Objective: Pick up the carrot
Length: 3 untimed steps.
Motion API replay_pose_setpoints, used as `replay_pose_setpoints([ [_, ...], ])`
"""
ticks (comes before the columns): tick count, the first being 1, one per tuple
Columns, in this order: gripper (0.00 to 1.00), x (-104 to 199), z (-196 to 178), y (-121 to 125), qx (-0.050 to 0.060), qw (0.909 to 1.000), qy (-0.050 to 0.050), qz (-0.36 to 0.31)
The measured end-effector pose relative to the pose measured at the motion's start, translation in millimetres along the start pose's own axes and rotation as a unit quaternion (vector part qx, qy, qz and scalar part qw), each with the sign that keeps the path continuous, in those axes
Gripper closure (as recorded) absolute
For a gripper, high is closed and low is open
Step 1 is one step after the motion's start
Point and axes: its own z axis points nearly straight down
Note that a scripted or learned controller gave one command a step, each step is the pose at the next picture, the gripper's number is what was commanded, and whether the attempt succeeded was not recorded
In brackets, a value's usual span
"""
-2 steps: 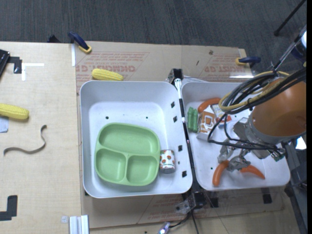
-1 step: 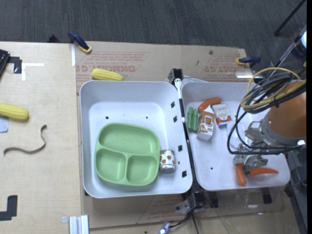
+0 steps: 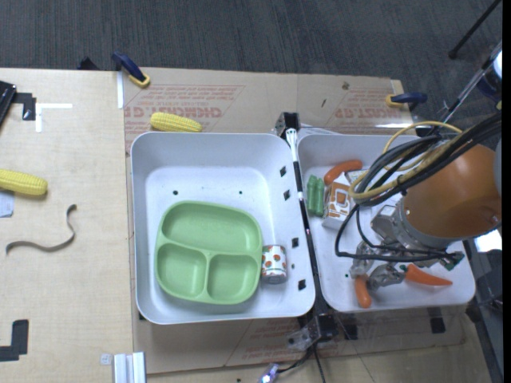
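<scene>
The gripper [image 3: 382, 274] hangs low in the right bin [image 3: 459, 298]; jaw state cannot be determined. The carrot [image 3: 429, 277] lies just right of it. Risk: closing on the neighbouring orange piece [image 3: 362, 292] instead, owing to proximity.

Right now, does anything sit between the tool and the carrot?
Nothing visible does. The tool is low in the right bin, and the carrot lies just beside it, to the view's right. A smaller orange piece lies on the tool's other side.
</scene>
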Motion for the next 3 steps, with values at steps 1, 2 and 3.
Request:
replay_pose_setpoints([
  [1,1.00,33.2,0.7,-95.3,0.000,0.9923,0.001,-0.124],
  [2,1.00,79.7,-1.1,-83.4,0.001,0.9724,0.000,-0.233],
  [3,1.00,66.0,-10.5,-95.4,-0.003,0.9162,0.000,-0.401],
])
